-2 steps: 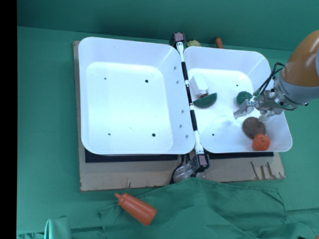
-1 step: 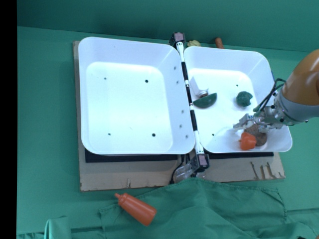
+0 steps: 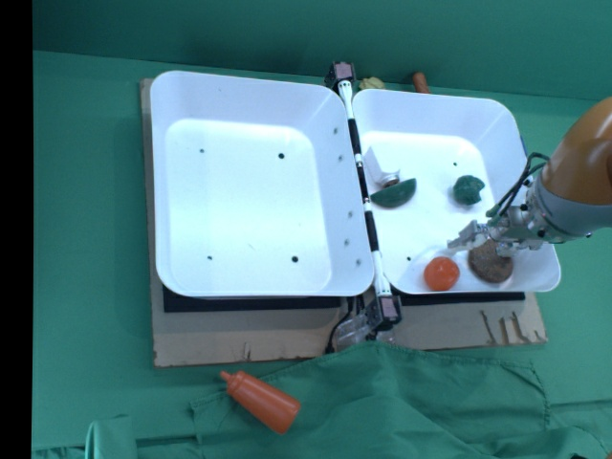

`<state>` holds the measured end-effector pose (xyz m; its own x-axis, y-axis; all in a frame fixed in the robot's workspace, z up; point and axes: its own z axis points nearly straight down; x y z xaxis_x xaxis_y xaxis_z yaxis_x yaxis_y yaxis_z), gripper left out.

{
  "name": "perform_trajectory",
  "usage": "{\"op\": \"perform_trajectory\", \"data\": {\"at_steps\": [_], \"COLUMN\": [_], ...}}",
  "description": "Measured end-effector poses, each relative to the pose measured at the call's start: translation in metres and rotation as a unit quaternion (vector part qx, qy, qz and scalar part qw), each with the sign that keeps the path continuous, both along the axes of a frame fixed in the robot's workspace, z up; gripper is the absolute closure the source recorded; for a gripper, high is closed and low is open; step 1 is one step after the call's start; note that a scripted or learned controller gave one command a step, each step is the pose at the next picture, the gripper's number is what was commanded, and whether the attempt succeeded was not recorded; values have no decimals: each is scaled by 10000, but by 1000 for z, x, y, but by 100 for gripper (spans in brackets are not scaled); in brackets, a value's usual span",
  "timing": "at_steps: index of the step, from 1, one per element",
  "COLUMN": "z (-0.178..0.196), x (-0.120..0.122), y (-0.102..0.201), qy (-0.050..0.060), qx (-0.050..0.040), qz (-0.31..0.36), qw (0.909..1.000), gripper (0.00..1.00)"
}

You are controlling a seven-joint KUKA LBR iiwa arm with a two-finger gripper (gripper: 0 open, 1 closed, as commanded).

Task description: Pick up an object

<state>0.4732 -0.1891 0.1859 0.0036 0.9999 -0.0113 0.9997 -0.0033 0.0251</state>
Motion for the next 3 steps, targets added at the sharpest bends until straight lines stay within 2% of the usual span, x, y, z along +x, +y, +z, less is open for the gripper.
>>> {"op": "perform_trajectory", "data": {"at_steps": [1,2,3], "z": [14,78,30], "x": [2,-5,56], "y": [-1,19,70], "qy": [-38,83,108], "qx": [-11,39,53], "qz": [-14,14,33], "qw": [10000,10000,9999], "gripper": [100,100,100]}}
